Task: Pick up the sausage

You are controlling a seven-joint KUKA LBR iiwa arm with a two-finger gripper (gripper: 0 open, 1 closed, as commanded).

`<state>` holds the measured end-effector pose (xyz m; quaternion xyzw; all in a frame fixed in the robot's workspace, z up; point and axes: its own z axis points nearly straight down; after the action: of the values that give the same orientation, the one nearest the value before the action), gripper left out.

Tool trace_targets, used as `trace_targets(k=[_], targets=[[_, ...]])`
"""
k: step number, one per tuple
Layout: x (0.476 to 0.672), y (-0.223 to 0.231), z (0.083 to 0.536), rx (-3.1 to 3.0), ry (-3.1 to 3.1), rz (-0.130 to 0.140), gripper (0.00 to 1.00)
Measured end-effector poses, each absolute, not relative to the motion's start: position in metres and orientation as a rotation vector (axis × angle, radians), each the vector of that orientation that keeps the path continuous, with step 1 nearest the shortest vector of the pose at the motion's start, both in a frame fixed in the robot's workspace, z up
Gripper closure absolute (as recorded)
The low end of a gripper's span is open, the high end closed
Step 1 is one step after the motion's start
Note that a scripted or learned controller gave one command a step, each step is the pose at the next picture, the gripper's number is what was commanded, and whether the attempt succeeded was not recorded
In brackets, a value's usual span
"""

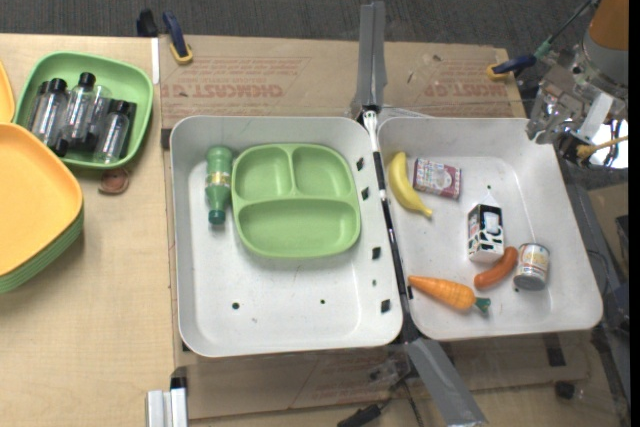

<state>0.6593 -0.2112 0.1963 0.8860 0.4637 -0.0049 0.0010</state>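
Sausage lies aslant near the front right corner of the right bin, a small, smooth orange-brown toy that is likely light, stiff and a little slippery, best pinched across its middle. It is hemmed in closely: the carton stands just behind its upper end, the can just beside it on the right, and the carrot near its lower end, while banana and pink packet sit well apart toward the back. The gripper hangs over the bin's back right corner, whether released or clenched I cannot tell.
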Motion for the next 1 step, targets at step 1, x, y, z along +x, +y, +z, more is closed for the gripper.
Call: trace_targets(k=[1], targets=[[0.6587,-0.2138,0.2244,2.980,0.993,-0.004,1.00]])
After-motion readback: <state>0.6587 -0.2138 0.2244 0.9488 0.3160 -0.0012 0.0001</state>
